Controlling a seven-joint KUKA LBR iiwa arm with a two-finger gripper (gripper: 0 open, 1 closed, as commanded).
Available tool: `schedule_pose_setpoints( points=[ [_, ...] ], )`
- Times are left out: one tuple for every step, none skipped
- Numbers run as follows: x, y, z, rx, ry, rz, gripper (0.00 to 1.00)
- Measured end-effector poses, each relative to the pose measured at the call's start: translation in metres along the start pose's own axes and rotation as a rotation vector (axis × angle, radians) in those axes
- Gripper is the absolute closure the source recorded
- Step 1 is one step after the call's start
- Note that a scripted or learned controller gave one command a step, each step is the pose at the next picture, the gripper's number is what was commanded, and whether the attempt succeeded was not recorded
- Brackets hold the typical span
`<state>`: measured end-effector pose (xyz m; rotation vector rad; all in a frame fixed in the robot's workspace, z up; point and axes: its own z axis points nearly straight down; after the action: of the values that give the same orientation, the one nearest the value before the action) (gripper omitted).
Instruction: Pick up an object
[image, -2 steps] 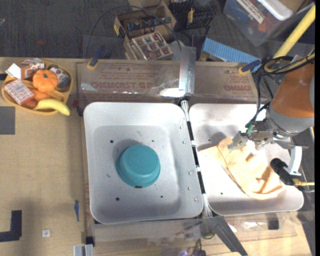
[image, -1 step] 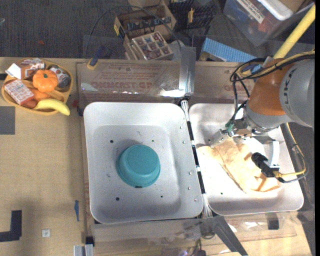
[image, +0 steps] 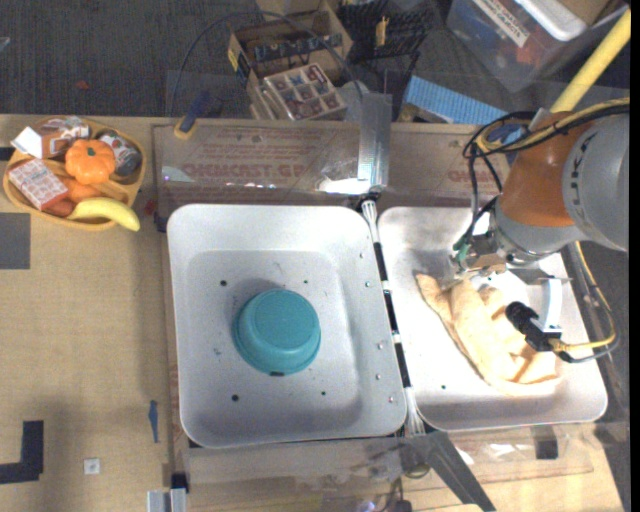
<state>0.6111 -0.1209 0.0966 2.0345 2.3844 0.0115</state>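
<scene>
A teal bowl (image: 278, 331) lies upside down in the middle of the left bin (image: 200, 240). A crumpled tan and orange cloth-like thing (image: 478, 330) lies in the right bin (image: 430, 395), stretching from its centre toward the front right. My gripper (image: 476, 266) hangs low over the right bin, right at the cloth's back edge, under the grey arm with its orange band (image: 540, 190). The wrist hides the gripper's tip and whatever lies under it.
A yellow plate (image: 30, 195) with a small pumpkin, a banana and boxes stands on the bench at the far left. Cardboard boxes and clutter sit behind the bins. A metal divider (image: 385, 300) separates the two bins.
</scene>
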Motion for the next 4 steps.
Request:
schedule_pose_setpoints(
  points=[
    [0.0,0.0,0.0,0.0,0.0,0.0,0.0],
    [-0.003,0.0,-0.007,0.001,0.0,0.004,1.0],
    [-0.003,0.0,-0.007,0.001,0.0,0.004,0.0],
    [-0.015,-0.006,0.009,0.004,0.001,0.092,0.0]
  ],
)
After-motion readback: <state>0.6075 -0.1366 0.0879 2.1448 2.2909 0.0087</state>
